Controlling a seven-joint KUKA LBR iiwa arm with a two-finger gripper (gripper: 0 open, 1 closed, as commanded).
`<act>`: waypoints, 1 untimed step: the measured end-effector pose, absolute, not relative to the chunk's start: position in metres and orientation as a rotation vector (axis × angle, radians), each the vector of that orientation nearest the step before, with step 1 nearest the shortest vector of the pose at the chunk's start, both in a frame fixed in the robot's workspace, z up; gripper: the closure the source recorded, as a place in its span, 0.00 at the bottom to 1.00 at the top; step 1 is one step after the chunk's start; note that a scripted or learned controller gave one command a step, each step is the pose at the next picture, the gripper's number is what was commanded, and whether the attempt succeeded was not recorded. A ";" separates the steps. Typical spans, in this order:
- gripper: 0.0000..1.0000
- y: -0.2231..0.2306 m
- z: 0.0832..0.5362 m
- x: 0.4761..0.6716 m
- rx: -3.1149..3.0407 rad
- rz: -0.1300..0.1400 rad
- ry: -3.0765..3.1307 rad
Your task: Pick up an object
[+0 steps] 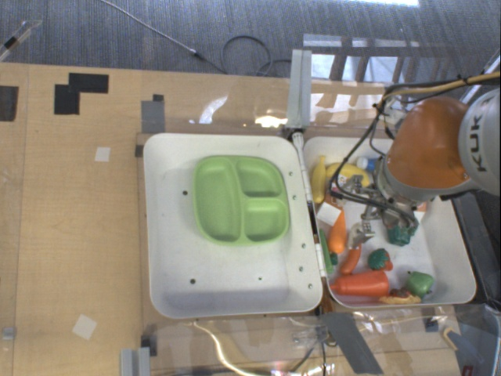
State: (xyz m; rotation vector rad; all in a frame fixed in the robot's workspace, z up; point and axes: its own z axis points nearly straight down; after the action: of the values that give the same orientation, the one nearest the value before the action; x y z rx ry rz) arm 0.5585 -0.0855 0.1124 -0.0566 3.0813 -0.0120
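Near rim of right bin (462,284): big carrot (362,284), green pepper (420,282). Further in, gripper (376,224) low over bin floor, nothing between fingers, spread unclear. Small carrot (337,232) just left, apart; banana (319,177) at far wall.

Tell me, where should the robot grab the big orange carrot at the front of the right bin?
Probably across the middle of the big carrot, from above. It lies flat and long, left to right, so the fingers can close across its narrow width. A green piece crowds its right end.
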 end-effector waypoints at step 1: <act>0.00 -0.090 0.112 0.570 0.076 -0.006 3.082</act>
State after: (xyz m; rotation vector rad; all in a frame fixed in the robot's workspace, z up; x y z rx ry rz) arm 0.5700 -0.0900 0.1122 0.0764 3.0818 -0.0062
